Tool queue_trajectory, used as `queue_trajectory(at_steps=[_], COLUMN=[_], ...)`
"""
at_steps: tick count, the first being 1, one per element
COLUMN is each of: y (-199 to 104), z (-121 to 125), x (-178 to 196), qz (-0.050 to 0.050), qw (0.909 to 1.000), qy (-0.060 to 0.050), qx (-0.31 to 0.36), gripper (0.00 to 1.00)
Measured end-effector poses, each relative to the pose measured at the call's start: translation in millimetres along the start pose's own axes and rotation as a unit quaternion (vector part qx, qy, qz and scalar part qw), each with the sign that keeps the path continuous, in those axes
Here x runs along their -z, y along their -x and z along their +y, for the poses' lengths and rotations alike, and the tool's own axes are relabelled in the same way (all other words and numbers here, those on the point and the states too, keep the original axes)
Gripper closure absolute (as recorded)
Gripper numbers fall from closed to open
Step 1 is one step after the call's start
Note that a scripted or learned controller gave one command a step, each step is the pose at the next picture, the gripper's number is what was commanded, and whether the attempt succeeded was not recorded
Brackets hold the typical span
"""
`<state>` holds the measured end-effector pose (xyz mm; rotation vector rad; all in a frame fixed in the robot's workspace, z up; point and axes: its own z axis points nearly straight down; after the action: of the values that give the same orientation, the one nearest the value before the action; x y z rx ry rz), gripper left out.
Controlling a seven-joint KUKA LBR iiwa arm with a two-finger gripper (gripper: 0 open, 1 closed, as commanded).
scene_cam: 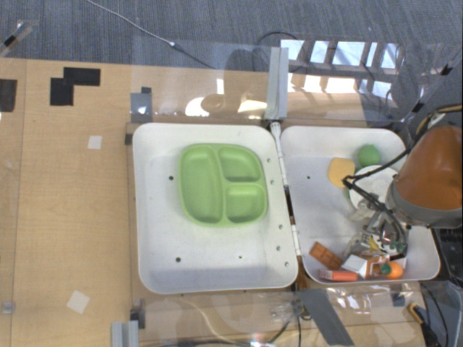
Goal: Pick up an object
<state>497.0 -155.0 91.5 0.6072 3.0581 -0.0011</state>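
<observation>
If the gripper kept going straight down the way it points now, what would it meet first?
Probably the clutter under the gripper in the right bin, likely the orange piece or its neighbours; depth is unclear.

Both bins, the left bin [155, 266] and the right bin [311, 201], were plain white; the divided plate [221, 184] was light green. The right bin contained a green ball [369, 155], a yellow piece [341, 170], a brown block [325, 254] and an orange-red item [340, 275]. The desk [65, 215] was pale wood with black square markings, and the arm's band [434, 172] was orange.
</observation>
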Motion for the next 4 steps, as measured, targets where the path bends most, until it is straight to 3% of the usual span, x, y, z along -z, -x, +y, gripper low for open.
queue_trajectory(at_steps=[1, 2, 3, 4], y=[93, 132, 124, 129], z=[6, 94, 122, 126], x=[-1, -7, -5, 9], qz=[0.007, 0.006, 0.01, -0.001], qw=[0.9997, 0.9987, 0.9919, 0.9925], qy=[0.0, 0.001, -0.004, 0.0], qx=[-0.021, -0.051, -0.126, -0.123], gripper=[0.0, 0.0, 0.0, 1.0])
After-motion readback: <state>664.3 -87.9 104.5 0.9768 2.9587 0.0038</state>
